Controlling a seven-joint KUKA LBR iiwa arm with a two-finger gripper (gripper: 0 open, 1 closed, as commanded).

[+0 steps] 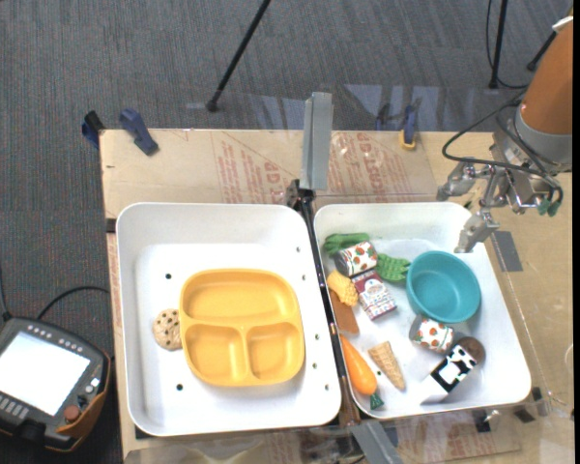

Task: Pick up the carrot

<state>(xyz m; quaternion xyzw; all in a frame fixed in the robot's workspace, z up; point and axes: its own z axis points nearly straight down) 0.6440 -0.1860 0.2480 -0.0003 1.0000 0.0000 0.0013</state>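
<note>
Two white bins [135,259], one yellow tray [242,327], one carrot [360,367], one teal bowl [444,286].

Carrot [360,368] lies at the right bin's [515,356] near-left edge, tip toward the corn [342,287], just beside an ice-cream cone [389,364]. Teal bowl [444,286] sits mid-bin, two small cartons [365,276] to its left. Pincer [478,230] hangs over the bin's far-right corner, well apart from the carrot. Left bin [140,259] has a yellow divided plate [242,327], with a cookie [166,329] touching its left edge.
</note>
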